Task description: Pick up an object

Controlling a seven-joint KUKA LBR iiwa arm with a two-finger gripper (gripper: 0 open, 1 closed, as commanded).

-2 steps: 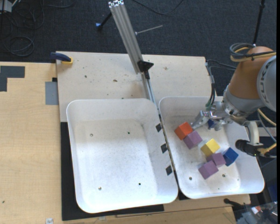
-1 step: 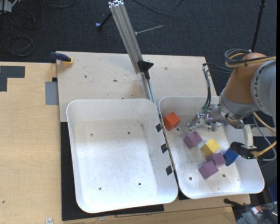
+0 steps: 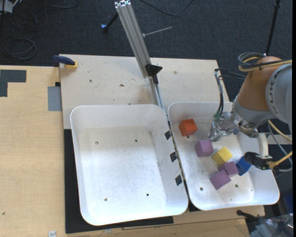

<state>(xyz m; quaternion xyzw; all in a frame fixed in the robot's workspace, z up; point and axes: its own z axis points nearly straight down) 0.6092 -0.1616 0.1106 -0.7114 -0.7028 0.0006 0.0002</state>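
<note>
The gripper (image 3: 218, 134) hangs low in the right bin (image 3: 266, 196), just above a purple block (image 3: 203, 147) (an orange block (image 3: 188, 127) lies near, yellow (image 3: 222, 155), blue (image 3: 243, 165) and two more purple ones further off), its finger state indiscernible.

My arm (image 3: 266, 95) reaches in from right, orange band above wrist, bent downward. My gripper (image 3: 218, 132) hangs low, pointing down, nothing visible between fingers.
</note>
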